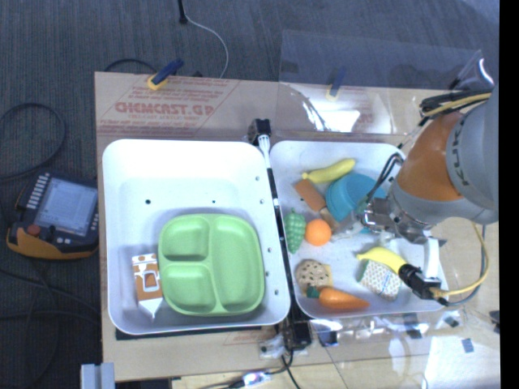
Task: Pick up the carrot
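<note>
you're at the approach step: the carrot [340, 300] lies near the front wall of the right bin [285, 217] (beside a cookie [311, 273]), and the gripper [375, 214], hovering well behind it, must come forward and descend.

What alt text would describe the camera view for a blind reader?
The carrot lies at the near edge of the right bin, beside a cookie, while the grey arm reaches in above it. The left bin holds a green divided plate.
</note>
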Tool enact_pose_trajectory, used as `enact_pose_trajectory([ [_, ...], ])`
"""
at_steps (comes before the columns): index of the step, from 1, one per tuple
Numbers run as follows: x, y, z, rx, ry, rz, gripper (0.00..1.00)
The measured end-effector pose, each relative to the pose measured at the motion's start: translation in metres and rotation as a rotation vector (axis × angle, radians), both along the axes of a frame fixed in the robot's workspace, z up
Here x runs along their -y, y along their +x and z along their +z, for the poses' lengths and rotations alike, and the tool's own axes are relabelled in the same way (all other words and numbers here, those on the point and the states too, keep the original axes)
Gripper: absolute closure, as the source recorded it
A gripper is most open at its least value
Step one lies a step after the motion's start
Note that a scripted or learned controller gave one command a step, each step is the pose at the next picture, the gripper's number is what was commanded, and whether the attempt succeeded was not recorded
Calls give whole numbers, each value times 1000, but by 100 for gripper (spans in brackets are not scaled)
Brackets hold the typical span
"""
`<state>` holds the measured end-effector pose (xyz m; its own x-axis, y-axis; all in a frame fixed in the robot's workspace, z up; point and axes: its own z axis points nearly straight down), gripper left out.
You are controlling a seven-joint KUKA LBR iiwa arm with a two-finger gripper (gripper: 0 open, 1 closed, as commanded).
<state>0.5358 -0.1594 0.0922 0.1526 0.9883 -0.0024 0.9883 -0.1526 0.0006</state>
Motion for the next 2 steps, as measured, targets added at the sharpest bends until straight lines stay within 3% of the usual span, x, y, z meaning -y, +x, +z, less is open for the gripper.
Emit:
enact_pose_trajectory([
  [1,-58,19,-2,14,-7,-138,0],
  [2,-54,-45,-2,18,0,-195,0],
])
